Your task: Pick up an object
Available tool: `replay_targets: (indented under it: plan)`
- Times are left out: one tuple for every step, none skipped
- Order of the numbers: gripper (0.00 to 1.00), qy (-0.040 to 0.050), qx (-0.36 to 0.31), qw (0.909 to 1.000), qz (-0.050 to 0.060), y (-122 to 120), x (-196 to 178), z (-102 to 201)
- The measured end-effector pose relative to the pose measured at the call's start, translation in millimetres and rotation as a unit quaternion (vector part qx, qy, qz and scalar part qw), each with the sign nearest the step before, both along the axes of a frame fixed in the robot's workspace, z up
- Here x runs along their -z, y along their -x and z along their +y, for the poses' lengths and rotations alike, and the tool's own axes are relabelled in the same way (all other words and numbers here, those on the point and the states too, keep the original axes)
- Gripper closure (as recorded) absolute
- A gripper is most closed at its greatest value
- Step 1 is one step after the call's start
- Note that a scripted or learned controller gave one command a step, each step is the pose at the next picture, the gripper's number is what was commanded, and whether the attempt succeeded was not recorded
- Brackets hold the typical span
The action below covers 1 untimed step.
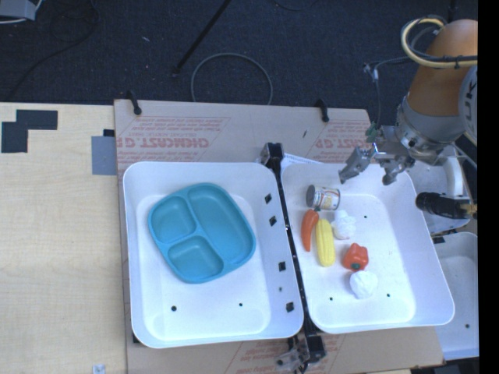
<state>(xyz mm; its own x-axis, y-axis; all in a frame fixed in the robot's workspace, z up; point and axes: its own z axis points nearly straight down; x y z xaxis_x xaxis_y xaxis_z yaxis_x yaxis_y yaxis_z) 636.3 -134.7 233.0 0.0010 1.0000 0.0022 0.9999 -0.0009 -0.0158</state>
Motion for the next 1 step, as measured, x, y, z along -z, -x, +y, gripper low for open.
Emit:
replay_targets:
  plan:
    - [0.00,0.0008,-0.001,1.0000,-0.007,-2.3,-8.6,-0.1]
